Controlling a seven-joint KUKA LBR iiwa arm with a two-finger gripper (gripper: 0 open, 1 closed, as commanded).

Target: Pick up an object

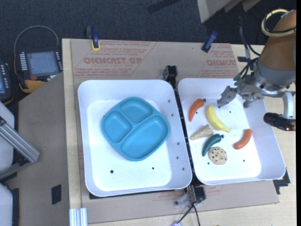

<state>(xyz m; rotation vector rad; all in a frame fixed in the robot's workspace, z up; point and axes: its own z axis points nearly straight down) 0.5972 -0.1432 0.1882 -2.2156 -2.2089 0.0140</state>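
Arm poised over the right bin of toy foods, nothing in its grip.

The table (pixel 141 55) is topped with printed brown board and carries two shallow, glossy white bins. The left bin (pixel 94 173) holds a smooth blue plate (pixel 135 127) split into three compartments. Above the right bin (pixel 263 168), the gripper (pixel 237 98) hangs with its fingers (pixel 226 97) spread apart and bare. Just beside them lies a curved yellow banana (pixel 215 117), its long axis running from upper left to lower right. Nearby are an orange carrot (pixel 195 108) with a green top, an orange-red sausage (pixel 242 139), a dark green pepper (pixel 211 143), a pale wedge (pixel 201 132) and a round speckled cookie (pixel 217 155).
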